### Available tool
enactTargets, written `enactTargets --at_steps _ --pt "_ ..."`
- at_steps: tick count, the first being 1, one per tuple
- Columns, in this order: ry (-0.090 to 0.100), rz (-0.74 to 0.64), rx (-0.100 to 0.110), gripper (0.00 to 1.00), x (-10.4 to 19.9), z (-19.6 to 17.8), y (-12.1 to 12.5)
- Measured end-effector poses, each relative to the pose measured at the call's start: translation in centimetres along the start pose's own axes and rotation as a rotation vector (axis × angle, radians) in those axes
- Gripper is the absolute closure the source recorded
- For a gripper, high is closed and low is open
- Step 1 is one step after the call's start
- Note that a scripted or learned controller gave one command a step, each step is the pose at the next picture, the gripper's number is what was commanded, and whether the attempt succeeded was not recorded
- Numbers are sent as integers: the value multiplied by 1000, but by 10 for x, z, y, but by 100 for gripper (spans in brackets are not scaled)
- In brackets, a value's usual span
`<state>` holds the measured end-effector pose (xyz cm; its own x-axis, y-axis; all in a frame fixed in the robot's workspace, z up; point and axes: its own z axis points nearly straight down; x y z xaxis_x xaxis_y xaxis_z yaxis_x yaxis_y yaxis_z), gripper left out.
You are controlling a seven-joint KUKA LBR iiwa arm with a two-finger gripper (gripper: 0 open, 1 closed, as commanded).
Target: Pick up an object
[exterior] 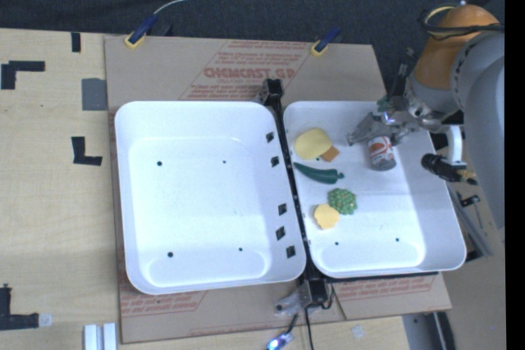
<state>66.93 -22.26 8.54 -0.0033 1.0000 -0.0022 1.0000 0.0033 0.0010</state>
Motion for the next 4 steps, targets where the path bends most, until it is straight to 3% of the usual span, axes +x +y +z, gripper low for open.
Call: enactTargets --at_steps 1,2,3,4 --pt "0 0 1 0 31 0 -10" --pt "0 4 0 0 -2 0 -26" --pt "2 1 -1 0 1 0 0" --pt "1 2 -1 0 0 0 0"
